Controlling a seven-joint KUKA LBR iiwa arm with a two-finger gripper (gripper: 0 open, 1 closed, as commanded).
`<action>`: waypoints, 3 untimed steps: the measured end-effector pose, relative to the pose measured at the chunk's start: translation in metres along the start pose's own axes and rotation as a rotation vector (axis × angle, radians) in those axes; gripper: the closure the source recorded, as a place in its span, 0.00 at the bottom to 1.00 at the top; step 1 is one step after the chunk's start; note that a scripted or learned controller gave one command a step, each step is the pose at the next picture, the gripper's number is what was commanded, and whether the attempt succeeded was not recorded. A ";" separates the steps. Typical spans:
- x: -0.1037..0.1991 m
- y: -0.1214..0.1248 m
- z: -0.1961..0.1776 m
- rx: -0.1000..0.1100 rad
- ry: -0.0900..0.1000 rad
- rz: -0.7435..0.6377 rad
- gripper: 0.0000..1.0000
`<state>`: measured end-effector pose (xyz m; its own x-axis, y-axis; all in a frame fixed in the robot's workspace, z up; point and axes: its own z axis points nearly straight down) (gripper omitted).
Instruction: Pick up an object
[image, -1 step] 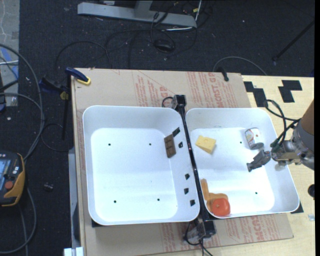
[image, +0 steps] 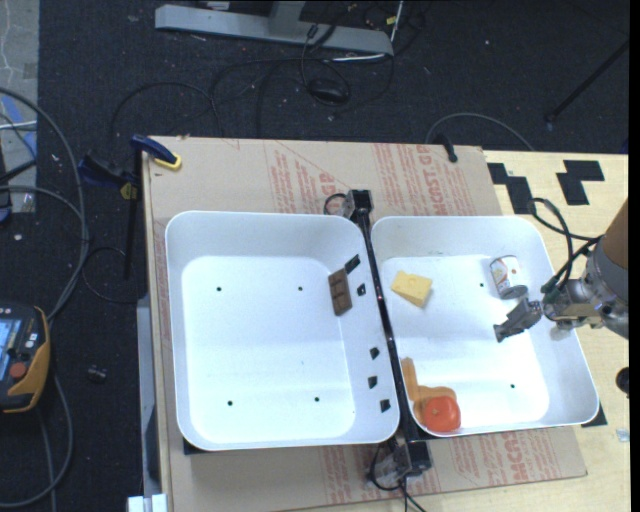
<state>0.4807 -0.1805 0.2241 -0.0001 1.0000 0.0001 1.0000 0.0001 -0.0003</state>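
Note:
In the right bin (image: 560, 330) lie a yellow wedge-shaped block (image: 412, 288) near the back left, a small white and red can (image: 505, 275) on its side at the back right, and a red tomato-like ball (image: 439, 412) against an orange stick (image: 410, 378) in the front left corner. A brown chocolate-bar piece (image: 341, 293) leans on the right wall of the left bin (image: 190, 300). My gripper (image: 510, 327) hangs low over the right bin's floor, just in front of the can and apart from it. Nothing shows in its grasp.
The arm (image: 600, 290) comes in over the right bin's right rim. A black divider strip (image: 378, 300) with clips runs between the bins. Cables and a blue-yellow clamp (image: 155, 153) lie beyond the cardboard base.

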 end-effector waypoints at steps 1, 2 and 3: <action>-0.006 0.001 0.061 0.005 0.001 0.000 0.00; 0.004 0.002 0.118 0.005 0.002 0.000 0.00; 0.004 0.001 0.132 0.001 0.000 0.000 0.00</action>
<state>0.4819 -0.1760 0.0917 -0.0003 1.0000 0.0006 1.0000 0.0003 -0.0016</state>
